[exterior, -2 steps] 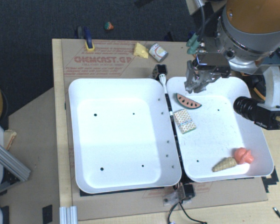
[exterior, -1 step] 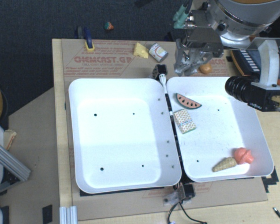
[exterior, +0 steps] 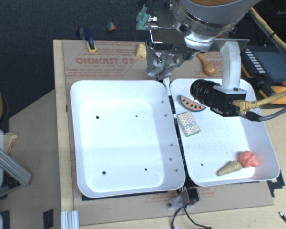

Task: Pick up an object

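My metal tool [exterior: 161,69] hangs above the white bins' [exterior: 119,137] far rim; its state I cannot tell. Watermelon-slice toy [exterior: 192,103], patterned packet [exterior: 188,123] and ice-cream-cone toy [exterior: 239,163] lie in the right bin. Board reads "CHEMCAST"

Pink-topped tan cone [exterior: 237,164], perhaps checkered packet [exterior: 188,123], white bins [exterior: 86,94].

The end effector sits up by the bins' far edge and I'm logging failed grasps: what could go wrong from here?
1. The end effector hovers over the rims beyond the divider, away from all items; closing there would likely grab nothing.
2. The patterned block lies close to the divider wall, so a finger could hit the wall.
3. The ice cream cone lies flat near the right bin's rim and may slip.
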### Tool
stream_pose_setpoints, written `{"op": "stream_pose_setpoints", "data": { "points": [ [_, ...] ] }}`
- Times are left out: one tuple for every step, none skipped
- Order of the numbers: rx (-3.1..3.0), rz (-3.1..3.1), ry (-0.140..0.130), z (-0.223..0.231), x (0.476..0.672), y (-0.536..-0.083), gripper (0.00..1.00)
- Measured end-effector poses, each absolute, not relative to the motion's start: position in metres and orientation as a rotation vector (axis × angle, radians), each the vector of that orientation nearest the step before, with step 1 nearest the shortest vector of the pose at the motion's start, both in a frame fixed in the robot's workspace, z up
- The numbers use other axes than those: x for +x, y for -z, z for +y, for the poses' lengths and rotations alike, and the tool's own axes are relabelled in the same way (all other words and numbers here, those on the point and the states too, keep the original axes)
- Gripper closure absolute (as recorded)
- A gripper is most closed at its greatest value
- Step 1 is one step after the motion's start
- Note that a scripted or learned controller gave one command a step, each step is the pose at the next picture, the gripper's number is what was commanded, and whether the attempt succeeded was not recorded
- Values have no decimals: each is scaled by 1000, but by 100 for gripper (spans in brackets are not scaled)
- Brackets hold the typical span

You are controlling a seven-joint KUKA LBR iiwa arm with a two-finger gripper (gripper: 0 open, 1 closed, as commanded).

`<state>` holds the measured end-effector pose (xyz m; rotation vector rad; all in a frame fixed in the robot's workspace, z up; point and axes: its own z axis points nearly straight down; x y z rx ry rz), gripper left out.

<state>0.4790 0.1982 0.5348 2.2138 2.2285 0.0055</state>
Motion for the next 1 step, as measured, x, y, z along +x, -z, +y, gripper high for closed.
{"op": "stream_pose_setpoints", "data": {
  "points": [
    [2220, 2228, 14, 226, 478, -462, 100]
  ]
}}
